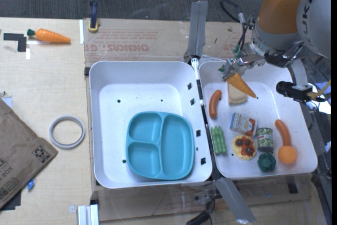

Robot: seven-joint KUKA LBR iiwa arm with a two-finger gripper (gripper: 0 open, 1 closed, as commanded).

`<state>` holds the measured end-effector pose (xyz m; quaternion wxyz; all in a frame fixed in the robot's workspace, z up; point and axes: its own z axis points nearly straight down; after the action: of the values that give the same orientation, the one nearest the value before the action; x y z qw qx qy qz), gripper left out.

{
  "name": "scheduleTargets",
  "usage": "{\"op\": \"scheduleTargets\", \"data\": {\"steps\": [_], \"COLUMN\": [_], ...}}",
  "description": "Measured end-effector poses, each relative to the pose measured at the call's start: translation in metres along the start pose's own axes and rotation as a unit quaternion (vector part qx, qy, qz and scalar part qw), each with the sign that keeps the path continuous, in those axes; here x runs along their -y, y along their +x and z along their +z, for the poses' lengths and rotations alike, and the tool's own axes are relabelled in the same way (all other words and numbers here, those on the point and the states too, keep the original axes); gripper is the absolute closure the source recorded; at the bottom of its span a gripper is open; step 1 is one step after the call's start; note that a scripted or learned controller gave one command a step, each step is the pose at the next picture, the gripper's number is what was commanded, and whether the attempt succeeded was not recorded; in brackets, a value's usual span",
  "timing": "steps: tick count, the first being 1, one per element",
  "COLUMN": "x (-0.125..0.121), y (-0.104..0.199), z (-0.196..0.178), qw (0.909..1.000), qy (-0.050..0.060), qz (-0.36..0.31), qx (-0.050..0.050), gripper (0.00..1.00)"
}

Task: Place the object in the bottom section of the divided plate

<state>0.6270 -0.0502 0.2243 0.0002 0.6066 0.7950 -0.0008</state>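
The orange wedge [241, 85], a cone-shaped piece like a toy carrot or cheese slice, hangs tilted at the far left corner of the right bin [300, 166], its thick end up between the fingers of the claw [235, 68], which is closed on it; its tip points toward the bin's middle, over a pale bread-like slice [236, 96]. Just left of that slice lies a red sausage [214, 104] along the bin's left wall. Nearer the front of the bin sit a small printed carton [242, 123], a green can [264, 139], a little pizza [244, 147], a strip of green beans [218, 140], a dark green broccoli piece [266, 162], a second sausage [283, 132] and an orange ball [287, 155] near the right wall. The left bin [105, 113] carries the blue divided plate [160, 145] toward its front right, its sections bare. On the bench [42, 81] left of the bins lie a grey tape ring [67, 131], a brown cardboard box [18, 153] at the left edge, and a toy carrot [48, 36] near the far left corner
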Motion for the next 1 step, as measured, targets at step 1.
{"op": "scheduleTargets", "data": {"steps": [1], "x": [0.0265], "y": [0.0532], "z": [0.0321], "qw": [0.9999], "qy": [0.001], "qz": [-0.012], "qx": [0.0], "gripper": [1.0]}}
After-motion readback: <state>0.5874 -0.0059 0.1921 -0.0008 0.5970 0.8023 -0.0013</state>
